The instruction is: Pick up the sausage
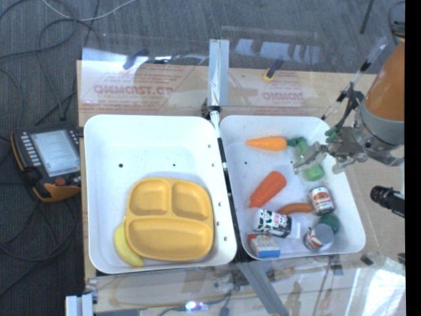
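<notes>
The two shallow white plastic bins (151, 133) look smooth and faintly glossy. A yellow compartment tray (170, 219) has a satiny plastic sheen. The slim reddish-brown sausage (296, 209) looks smooth, like moulded plastic. Two small tins (321, 200) show shiny metal tops. The bench (164, 87) beneath looks like matt pale wood.

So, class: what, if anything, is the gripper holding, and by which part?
Nothing. The gripper hangs open above the right bin; the sausage lies loose below it.
</notes>
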Controlling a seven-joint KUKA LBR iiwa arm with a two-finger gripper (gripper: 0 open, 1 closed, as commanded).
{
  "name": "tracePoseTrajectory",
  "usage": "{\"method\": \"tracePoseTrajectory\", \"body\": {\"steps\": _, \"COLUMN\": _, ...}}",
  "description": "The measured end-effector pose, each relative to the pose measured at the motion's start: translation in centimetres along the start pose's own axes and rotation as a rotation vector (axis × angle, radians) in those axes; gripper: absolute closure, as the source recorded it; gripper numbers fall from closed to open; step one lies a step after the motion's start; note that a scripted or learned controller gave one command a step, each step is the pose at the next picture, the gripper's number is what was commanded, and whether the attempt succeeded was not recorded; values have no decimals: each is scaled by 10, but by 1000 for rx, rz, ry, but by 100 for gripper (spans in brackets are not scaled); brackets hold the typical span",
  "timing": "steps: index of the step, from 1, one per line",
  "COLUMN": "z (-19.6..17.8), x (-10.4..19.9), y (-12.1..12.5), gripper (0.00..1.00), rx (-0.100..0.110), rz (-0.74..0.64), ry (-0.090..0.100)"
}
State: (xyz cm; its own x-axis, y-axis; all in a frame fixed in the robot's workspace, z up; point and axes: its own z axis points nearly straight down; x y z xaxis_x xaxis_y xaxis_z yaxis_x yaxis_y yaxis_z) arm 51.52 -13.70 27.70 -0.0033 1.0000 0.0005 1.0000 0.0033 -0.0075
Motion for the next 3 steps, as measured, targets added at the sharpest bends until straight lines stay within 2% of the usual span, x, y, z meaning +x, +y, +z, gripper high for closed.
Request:
{"method": "tracePoseTrajectory", "body": {"steps": 1, "z": 109, "x": 15, "y": -2, "gripper": 0, "rx": 1, "rz": -94, "ry": 2}}
{"method": "tracePoseTrajectory", "body": {"steps": 2, "z": 154, "x": -18, "y": -24, "gripper": 0, "rx": -17, "rz": -115, "ry": -1}}
{"method": "tracePoseTrajectory", "body": {"steps": 3, "z": 188, "x": -14, "y": 5, "gripper": 0, "rx": -14, "rz": -190, "ry": -4}}
